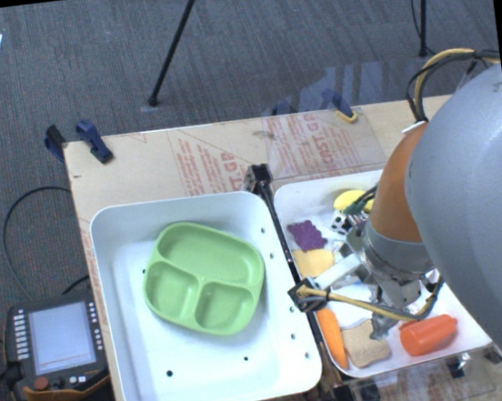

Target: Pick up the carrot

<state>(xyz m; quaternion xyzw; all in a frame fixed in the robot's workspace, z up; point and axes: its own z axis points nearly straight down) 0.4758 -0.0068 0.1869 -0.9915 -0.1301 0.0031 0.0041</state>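
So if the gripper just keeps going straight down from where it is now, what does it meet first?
Probably the slice of toast in the right bin, not the carrot, which lies just to its left. The gripper hangs roughly above the toast, though depth is hard to judge from this slanted view.

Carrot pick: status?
Gripper low over right bin, fingers hidden. Carrot lying on bin floor at left wall, not held. Toast slice and red piece close beside it.
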